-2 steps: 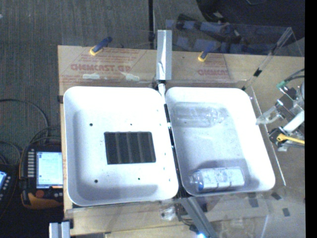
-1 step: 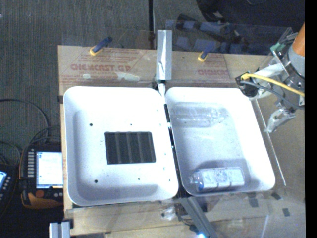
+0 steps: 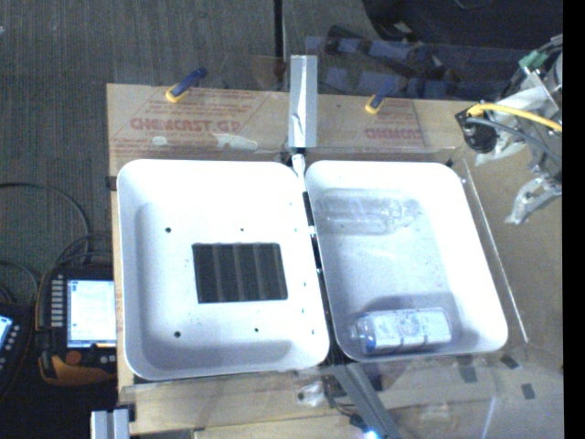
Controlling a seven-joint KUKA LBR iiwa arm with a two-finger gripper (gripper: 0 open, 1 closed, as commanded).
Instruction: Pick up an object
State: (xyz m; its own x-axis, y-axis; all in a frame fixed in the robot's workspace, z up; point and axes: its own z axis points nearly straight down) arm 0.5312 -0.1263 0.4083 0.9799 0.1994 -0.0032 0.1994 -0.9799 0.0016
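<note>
A clear plastic bottle (image 3: 368, 214) lies on its side near the far wall of the right bin (image 3: 482, 245). A second clear bottle with a blue cap (image 3: 403, 329) lies along that bin's near wall. In the middle of the left bin (image 3: 146, 208) rests a black ridged rectangular pad (image 3: 239, 272). My gripper (image 3: 534, 197) hangs at the right edge of the view, outside the right bin and above the bench, with nothing seen in it.
Yellow cable and wrist hardware (image 3: 505, 122) sit above the gripper. A metal post (image 3: 301, 108) stands behind the seam between the bins. Two clamps (image 3: 186, 84) (image 3: 376, 104) hold the cardboard backing. A handheld pendant (image 3: 80, 314) lies at the left.
</note>
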